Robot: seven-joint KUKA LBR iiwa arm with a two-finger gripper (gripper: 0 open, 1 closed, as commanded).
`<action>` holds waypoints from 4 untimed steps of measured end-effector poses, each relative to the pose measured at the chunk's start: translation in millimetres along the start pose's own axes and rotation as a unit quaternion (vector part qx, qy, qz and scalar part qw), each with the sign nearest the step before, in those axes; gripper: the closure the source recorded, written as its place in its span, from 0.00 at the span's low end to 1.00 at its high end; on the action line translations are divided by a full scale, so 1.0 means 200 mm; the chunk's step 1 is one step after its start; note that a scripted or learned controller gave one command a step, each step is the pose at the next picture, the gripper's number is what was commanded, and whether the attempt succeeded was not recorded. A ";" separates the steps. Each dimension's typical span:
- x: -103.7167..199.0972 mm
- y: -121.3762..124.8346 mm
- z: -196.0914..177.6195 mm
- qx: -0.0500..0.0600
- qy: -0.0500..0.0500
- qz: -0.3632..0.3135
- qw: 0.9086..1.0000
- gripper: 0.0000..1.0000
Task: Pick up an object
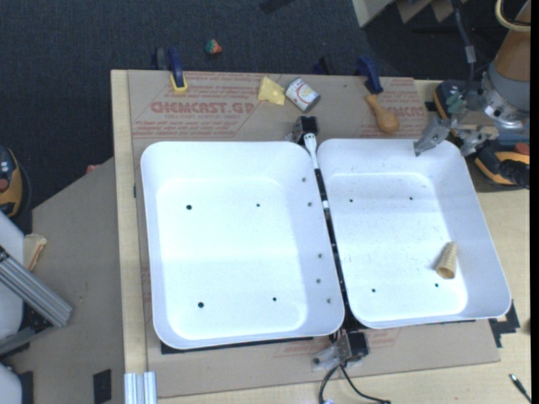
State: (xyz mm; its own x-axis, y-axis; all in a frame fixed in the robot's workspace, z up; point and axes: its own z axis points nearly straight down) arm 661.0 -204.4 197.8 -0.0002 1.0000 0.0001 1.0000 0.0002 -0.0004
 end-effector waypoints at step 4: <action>1.14 0.03 -0.44 0.003 0.002 -0.005 1.000 1.00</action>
State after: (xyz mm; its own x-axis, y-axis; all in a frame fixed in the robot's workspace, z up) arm 666.3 23.6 286.4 -0.0108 0.9999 0.0049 0.9999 0.0108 -0.0058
